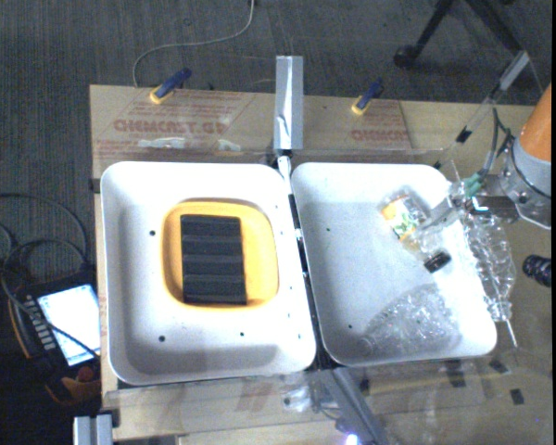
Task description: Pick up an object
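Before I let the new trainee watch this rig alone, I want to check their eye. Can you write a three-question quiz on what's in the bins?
1. True or false: the yellow tray with the black ridged insert lies in the right bin.
2. Which bin is the claw over? A) left bin B) right bin C) neither
3. Fill in: the crumpled clear plastic lies near the right bin's ____ edge, as the camera sees it.

Key: 1. False, it lies in the left bin. 2. B, beside a small yellow and white packet. 3. Lower.
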You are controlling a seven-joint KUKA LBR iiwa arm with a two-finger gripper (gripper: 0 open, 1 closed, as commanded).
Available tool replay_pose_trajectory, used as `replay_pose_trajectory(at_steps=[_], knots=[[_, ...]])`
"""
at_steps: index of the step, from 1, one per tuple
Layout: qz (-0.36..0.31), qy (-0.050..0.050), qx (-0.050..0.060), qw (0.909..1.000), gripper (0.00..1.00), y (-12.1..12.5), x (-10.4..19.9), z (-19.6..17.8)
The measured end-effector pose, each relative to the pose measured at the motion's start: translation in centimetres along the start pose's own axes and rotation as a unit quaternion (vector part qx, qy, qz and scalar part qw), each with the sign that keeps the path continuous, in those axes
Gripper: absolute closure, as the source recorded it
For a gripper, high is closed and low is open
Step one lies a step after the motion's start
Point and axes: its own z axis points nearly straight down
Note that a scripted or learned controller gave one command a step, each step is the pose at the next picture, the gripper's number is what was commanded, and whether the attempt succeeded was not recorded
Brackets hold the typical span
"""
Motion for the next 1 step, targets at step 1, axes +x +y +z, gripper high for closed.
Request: replay_pose_trajectory(at_steps=[1], knots=[[-0.055, -0.003, 0.0, 0.9985, 0.0, 5.75, -1.92, 3.02]])
